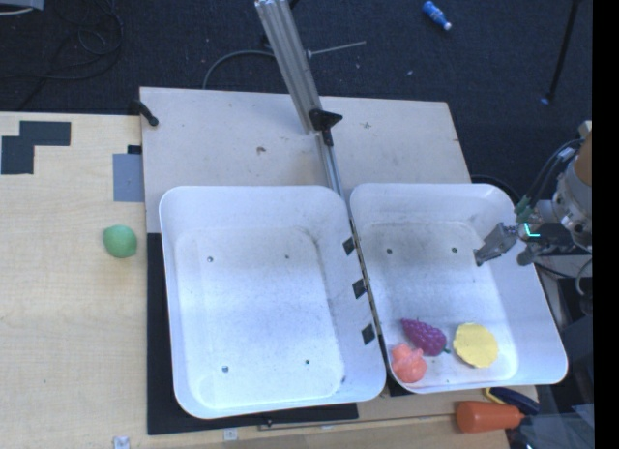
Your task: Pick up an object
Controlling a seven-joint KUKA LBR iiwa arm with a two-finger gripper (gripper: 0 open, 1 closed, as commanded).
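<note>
Nothing lifted yet, by the look of it; all of the task left to do; near edge of the right bin (542,341) holding three toys close together: an orange lump (408,364), a purple grape bunch (424,336) touching it, a yellow disc (476,344) just beside; claw (497,245) poised over that bin's far right side, well apart from them, carrying nothing, whether spread or clenched impossible to tell; left bin (184,244) alongside; pale wooden counter (58,283) with a green ball (120,241); beyond, a metal rail (290,60), dark carpet (464,60), stray cables.
</note>
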